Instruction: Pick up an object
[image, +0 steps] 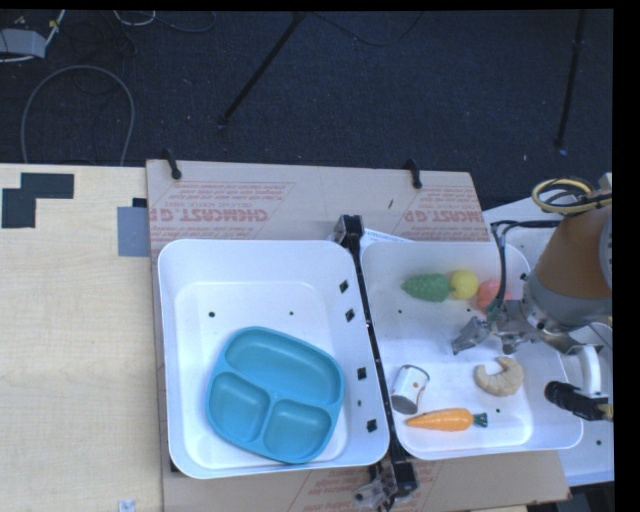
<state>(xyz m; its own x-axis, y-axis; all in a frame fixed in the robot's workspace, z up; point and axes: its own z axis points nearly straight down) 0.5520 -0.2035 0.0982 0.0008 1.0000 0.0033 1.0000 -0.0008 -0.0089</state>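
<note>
In the right bin (440, 440) lie a green leafy toy (428, 288), a yellow ball (463, 282), a pink-red piece (487, 293), a tan curved pastry (499, 377), an orange carrot (441, 420) and a small grey-white cup (408, 388) on its side. My gripper (487, 335) hangs low over the right side of this bin, just above the pastry and below the pink-red piece. Its grey fingers (466, 338) point left and look spread, with nothing between them.
The left bin (190, 300) holds a blue divided plate (274, 393). A black divider (362, 340) runs between the bins. Cardboard lies under both bins, and the arm's orange band (577, 255) and cables crowd the right edge.
</note>
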